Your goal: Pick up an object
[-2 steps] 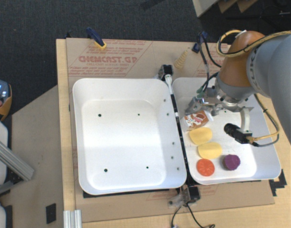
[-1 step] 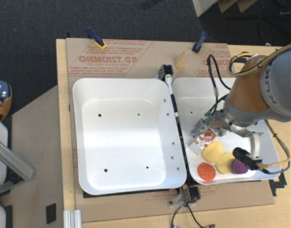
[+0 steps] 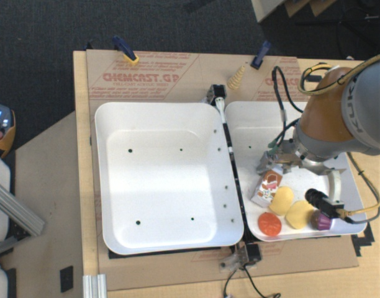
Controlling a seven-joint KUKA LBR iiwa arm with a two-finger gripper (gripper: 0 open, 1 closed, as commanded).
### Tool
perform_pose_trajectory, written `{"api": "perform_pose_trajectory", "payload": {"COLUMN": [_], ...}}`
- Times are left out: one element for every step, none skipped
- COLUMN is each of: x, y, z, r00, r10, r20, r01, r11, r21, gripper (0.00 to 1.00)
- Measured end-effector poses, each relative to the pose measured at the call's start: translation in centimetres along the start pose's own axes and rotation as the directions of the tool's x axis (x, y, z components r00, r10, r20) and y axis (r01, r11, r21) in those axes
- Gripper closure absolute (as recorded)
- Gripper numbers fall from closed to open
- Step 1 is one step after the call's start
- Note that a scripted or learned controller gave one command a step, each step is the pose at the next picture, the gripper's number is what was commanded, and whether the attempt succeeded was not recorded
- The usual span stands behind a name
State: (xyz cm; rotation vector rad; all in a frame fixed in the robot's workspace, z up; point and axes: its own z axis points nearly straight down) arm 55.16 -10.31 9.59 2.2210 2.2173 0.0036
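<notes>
Packet (image 3: 269,187) is seen in the right bin (image 3: 252,120), just below the gripper (image 3: 272,161); gripper state cannot be told. Crowding lemons (image 3: 282,198) and tomato (image 3: 270,223) could be nudged, spoiling the grasp.

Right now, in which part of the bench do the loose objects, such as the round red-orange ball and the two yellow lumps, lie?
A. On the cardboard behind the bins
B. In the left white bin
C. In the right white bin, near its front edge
C: the round red-orange ball and the two yellow lumps sit together in the right white bin, close to its near rim, under the arm.
</notes>
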Motion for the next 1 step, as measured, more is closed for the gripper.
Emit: {"api": "perform_pose_trajectory", "payload": {"x": [4.69], "y": [-2.0], "z": [-9.42], "r00": [1.0], "r10": [-0.006], "r20": [-0.001], "r01": [0.006], "r11": [1.0], "r21": [-0.003], "gripper": [1.0]}}
